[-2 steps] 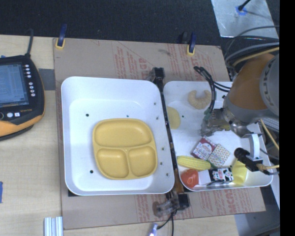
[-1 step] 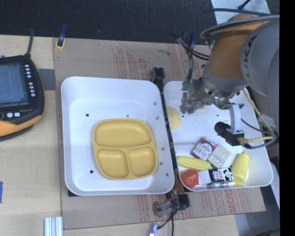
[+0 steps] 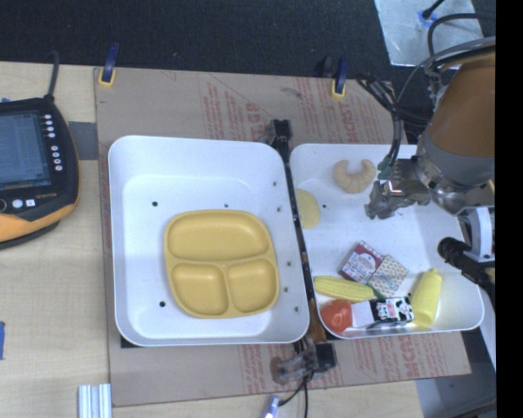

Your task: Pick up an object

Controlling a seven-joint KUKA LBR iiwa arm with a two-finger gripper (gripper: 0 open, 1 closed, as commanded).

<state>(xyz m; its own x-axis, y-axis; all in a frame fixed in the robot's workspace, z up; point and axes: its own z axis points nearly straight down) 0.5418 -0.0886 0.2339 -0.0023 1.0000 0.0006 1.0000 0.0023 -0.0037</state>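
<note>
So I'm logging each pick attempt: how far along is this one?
Early. Done: the gripper has been brought over the right bin, near the croissant. In hand: nothing visible between its fingers. Left: the whole pick. The corn cob, tomato, yellow bottle and snack packets all lie on the bin floor, and the yellow divided tray sits in the left bin.

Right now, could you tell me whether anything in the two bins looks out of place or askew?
Nothing looks spilled or damaged. The yellow divided tray lies flat in the left bin. The one oddity is a pale yellow disc pressed against the right bin's left wall, apart from the toys heaped at its near edge. The gripper hovers near the croissant.
</note>
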